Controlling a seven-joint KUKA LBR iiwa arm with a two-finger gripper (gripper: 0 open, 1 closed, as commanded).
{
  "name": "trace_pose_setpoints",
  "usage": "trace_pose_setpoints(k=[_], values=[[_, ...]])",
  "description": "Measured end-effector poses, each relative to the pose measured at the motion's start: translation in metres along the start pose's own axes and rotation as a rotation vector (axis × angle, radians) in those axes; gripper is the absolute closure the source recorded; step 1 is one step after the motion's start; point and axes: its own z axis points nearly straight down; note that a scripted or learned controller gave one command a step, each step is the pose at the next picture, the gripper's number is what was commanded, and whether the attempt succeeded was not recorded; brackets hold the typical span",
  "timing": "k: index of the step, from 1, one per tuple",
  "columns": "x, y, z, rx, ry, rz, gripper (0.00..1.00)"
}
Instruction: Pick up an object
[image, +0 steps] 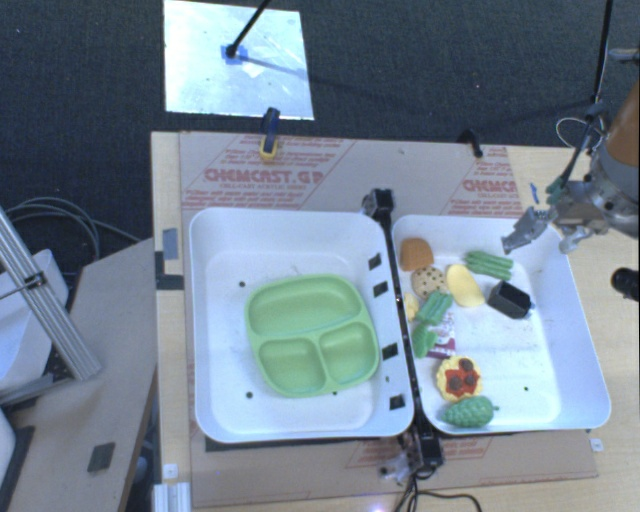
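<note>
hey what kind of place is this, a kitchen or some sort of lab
Most likely a robotics lab. A robot tool hangs over two white bins, one with a green divided tray, the other with toy food like a plastic pizza, on a cardboard-covered bench.

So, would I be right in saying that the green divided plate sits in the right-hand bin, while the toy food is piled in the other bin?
Not quite: the camera view shows the green divided plate in the left bin, with nothing else beside it. The toy food is indeed piled in the other bin, the right bin, near the divider between the two.
</note>
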Motion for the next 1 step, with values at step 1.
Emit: trace_pose_setpoints(k=[1], values=[[-0.0194, -0.0895, -0.0826, -0.006, -0.002, 0.006, 0.0]])
